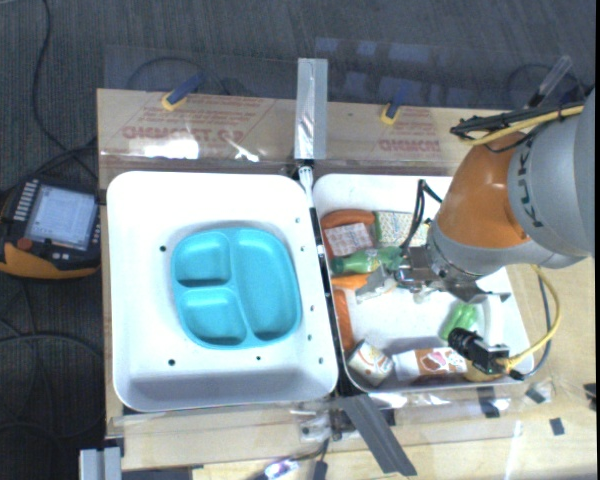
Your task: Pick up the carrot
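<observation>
While the pincer (380, 280) hangs low, the carrot (342, 303) lies beside it — right bin (515, 313)

Carrot (342, 303) partly under jaws

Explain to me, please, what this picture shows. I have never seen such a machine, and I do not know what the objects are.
One camera looks down on a bench from above. The grey and orange robot arm reaches in from the right. Two white bins stand side by side. The left bin holds a blue divided tray. The right bin holds mixed items, among them an orange carrot by its left wall. The gripper is over this bin, near the carrot. I cannot see that it holds anything.
</observation>
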`<state>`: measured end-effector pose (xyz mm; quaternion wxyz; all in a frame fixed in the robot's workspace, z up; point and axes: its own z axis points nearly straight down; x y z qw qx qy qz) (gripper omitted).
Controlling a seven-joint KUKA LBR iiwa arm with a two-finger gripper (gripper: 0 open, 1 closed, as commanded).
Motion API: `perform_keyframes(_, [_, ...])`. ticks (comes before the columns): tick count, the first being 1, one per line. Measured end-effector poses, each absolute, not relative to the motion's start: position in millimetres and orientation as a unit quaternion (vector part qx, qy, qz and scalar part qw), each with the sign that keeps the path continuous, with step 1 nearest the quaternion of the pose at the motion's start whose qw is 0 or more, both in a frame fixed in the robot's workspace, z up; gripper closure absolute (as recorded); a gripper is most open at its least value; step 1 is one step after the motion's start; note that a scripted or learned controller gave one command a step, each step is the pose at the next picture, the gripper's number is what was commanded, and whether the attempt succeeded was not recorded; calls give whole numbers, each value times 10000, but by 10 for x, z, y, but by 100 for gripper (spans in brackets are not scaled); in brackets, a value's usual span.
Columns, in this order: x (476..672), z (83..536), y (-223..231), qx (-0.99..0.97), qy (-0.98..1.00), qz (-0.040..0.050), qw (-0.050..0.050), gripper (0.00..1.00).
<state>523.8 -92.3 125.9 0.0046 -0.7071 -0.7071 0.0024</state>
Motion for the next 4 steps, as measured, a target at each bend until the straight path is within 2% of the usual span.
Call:
perform_keyframes(1, [4941,1212,-939,-7509,-6604,23,50,0])
perform_keyframes(2, [5510,1793,-576,-6706,-7418,16,38,0])
perform_keyframes(3, [5465,1079,-1007,-6551,-7555,-28,-32,0])
perform_keyframes(4, [5455,1128,-1002,-6552,-7555,-12,6,100])
